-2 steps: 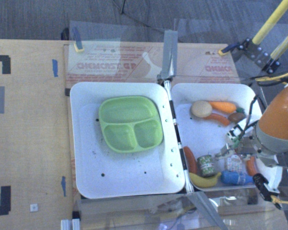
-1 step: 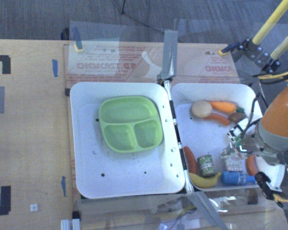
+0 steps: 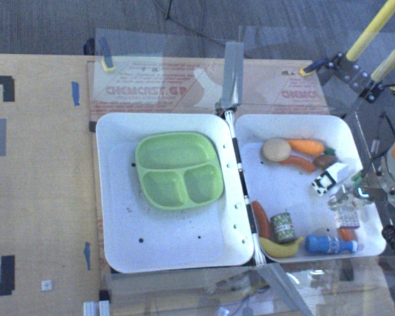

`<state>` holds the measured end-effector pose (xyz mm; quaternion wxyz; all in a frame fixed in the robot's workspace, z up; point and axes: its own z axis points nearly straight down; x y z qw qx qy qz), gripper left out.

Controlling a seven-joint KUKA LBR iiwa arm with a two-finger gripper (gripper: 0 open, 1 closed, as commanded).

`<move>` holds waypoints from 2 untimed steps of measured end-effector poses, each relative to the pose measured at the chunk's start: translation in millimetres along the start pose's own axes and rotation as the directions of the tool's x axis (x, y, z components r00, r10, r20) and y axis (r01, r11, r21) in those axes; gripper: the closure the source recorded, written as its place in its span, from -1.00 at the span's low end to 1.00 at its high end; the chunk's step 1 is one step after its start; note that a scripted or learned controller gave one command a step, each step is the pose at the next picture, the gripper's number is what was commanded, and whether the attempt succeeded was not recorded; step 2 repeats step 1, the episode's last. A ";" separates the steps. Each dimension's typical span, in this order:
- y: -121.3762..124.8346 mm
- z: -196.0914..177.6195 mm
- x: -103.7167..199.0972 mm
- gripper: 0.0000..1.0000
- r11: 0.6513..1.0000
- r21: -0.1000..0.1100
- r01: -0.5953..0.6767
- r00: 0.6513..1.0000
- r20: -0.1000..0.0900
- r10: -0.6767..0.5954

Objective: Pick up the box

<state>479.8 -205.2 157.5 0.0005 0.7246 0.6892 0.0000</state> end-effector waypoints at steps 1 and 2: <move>89.9 -52.4 10.6 1.00 0.978 0.000 -0.206 0.978 0.001 0.206; 89.9 -52.4 10.6 1.00 0.978 0.000 -0.206 0.978 0.001 0.206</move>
